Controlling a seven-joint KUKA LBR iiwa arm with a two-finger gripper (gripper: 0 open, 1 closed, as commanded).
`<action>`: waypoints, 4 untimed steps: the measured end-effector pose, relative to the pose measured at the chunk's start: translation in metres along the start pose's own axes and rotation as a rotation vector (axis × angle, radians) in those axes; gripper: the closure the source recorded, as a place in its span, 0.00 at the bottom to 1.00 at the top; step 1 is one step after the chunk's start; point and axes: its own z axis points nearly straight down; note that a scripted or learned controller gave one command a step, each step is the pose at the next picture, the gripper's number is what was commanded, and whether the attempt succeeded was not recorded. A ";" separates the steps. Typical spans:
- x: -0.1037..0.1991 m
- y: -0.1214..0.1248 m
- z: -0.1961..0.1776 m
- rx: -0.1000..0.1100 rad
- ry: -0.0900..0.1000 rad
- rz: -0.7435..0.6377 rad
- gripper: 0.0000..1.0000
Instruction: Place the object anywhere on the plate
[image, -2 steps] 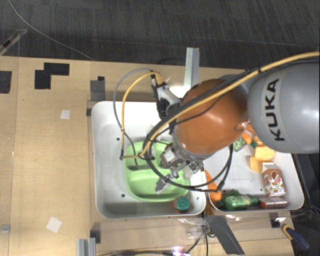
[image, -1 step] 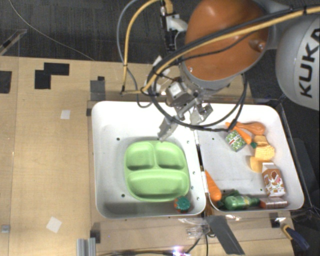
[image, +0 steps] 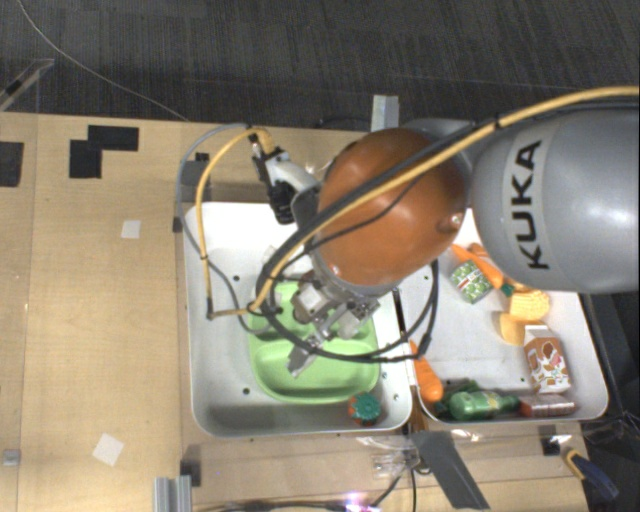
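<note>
I see the claw (image: 303, 357) over the green plate (image: 340, 375) — can't tell its state | one small orange-green object (image: 365, 407) just beside plate | two bins (image: 215, 400) | arm (image: 400, 215) hides plate's far side

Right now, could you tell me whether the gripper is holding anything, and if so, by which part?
It cannot be told. The gripper hangs low over the green plate in the left bin, but the wrist and cables hide what lies at its tips.
</note>
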 end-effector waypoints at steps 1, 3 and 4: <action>0.000 -0.004 -0.014 0.013 0.001 0.002 1.00; 0.082 0.063 -0.052 0.004 0.005 -0.329 1.00; 0.017 0.012 0.079 -0.005 -0.006 -0.389 1.00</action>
